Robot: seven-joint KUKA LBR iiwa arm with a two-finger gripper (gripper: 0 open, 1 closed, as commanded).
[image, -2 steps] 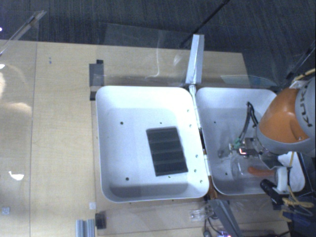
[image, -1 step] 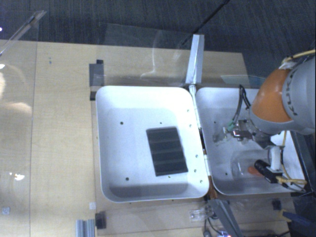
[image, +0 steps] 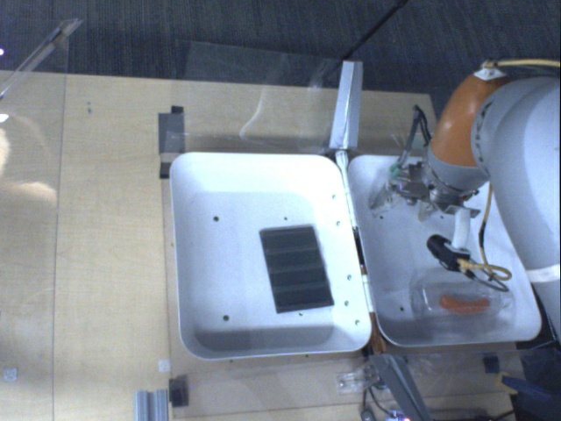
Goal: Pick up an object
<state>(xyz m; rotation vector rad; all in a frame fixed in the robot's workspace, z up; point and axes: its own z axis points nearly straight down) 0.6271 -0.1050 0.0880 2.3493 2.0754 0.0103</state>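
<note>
Over the far side of the right bin (image: 390, 270) hangs the gripper (image: 396, 185); whether it is spread or pressed together, I cannot tell; I see nothing held, so the pick seems not yet done; a clear packet (image: 463, 303) lies at this bin's near side, apart from the gripper; a dark ribbed pad (image: 296, 268) lies left of this bin, in the left bin (image: 202, 235); nothing appears to block the way.
</note>
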